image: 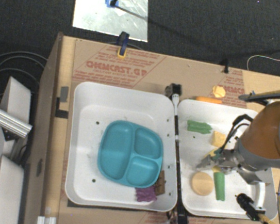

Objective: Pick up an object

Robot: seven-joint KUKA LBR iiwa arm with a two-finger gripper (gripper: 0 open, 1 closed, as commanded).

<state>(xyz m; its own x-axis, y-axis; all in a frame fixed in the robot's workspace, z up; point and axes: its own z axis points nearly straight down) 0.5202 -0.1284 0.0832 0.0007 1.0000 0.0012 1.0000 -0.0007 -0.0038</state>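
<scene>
Camera view

Surface (136,64): a brown board with red print lay under two white bins set side by side, their inner rims touching.

Left bin (83,126): it held a teal divided plate (131,154) near its middle. At the plate's 5 o'clock edge lay a small purple piece (144,194) with a dark brown piece (160,185) just beside it, both against the bin's lower right wall.

Right bin (185,194): a green block (199,126) lay toward 11 o'clock, a pale yellow piece (219,139) just to its 3 o'clock side. A round tan disc (202,184) sat toward 6 o'clock, and a green stick (219,184) lay just beside the disc at its 3 o'clock, running roughly upright in the picture.

Outside the bins: an orange piece (209,99) rested along the right bin's 12 o'clock rim.

Arm (269,133): grey with an orange band, it reached in from 3 o'clock over the right bin.

Gripper (215,162): it hung low between the yellow piece and the disc, close above the top end of the green stick. I could not tell whether it was open or closed, nor whether it held anything.
</scene>
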